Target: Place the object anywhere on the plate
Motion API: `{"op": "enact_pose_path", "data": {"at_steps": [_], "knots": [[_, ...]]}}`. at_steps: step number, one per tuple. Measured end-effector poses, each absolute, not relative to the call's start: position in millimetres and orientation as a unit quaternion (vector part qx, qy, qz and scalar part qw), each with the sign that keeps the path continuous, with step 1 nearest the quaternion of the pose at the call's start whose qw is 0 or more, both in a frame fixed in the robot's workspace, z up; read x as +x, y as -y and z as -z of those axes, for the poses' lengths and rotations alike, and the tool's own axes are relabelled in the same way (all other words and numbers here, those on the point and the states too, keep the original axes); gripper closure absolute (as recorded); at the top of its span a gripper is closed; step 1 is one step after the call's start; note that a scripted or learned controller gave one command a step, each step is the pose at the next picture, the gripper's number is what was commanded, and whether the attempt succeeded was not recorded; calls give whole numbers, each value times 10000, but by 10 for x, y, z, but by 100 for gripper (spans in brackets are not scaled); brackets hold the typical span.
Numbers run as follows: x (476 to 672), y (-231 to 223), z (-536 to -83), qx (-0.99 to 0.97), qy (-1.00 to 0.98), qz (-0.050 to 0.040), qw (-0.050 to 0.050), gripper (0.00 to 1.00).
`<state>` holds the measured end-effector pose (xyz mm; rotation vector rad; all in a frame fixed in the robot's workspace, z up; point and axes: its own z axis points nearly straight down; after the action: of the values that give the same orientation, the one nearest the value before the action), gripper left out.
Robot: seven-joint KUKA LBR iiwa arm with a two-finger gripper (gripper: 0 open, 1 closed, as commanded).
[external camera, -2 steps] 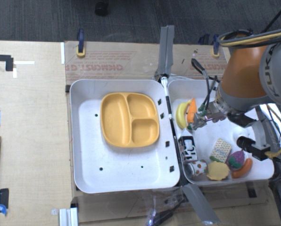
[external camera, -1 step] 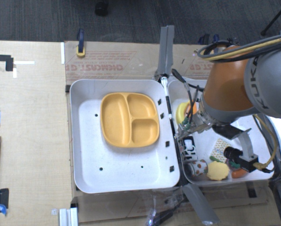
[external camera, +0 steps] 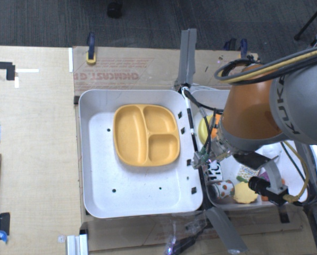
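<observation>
Here arm bent low over right bin; tool grip state cannot tell; plate in left bin

left bin | blue-handled clamp | cardboard sheet

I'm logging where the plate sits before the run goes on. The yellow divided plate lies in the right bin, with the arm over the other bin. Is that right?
Not quite. In the camera view, the yellow divided plate lies in the left bin, not the right one. The arm is over the other bin, as you said.
</observation>
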<state>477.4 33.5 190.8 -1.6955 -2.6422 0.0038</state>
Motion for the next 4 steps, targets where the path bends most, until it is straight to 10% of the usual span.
{"op": "enact_pose_path", "data": {"at_steps": [2, 3, 4], "knots": [[4768, -1306, -1689, -5965, 8026, -20, 9, 100], [5369, -1615, -954, -6685, 7437, -25, -14, 100], [5603, -1859, -1752, -7079, 7063, -20, -4, 100]]}}
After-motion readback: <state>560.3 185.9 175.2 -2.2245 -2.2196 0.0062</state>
